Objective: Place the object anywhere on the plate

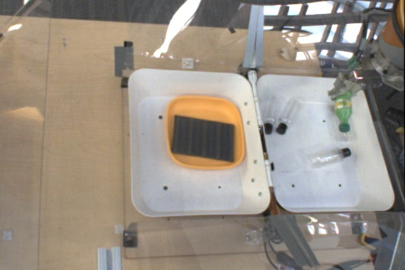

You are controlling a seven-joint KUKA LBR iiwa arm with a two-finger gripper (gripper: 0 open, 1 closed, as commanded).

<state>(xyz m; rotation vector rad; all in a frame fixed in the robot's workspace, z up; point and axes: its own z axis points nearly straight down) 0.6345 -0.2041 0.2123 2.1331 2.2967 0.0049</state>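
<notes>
Risks, near to far: left bin and right bin meet at raised rims, so anything carried low from R to L could clip them and drop short; lone clear vial lies on its side in the R bin and would prob. roll if nudged; plate sits mid L bin, well apart from the obj., so the carry is long and a weak hold would likely fail on the way; dark slab already covers most of the plate, and we judge a round thing set on it may roll off.

Task obj., as we read it, is the green bottle, far-right part of R bin; gripper is directly above it, at or touching its top; we cannot tell how wide the gripper is open, nor whether it has hold of the bottle; a grip on the top end alone could let it swing or slip.

Materials, near to far: bench is pale wood-tone, smooth; bins white, matt, shallow, rounded corners, small dark holes in the floors; lone vial transparent w/ black cap; plate orange, glossy, rounded-square, raised lip; slab black, rectangular, ribbed lengthwise; bottle translucent green, small, narrow-necked; pair of clear vials w/ black caps, side by side near the R bin's left wall; arm grey, orange band.
</notes>
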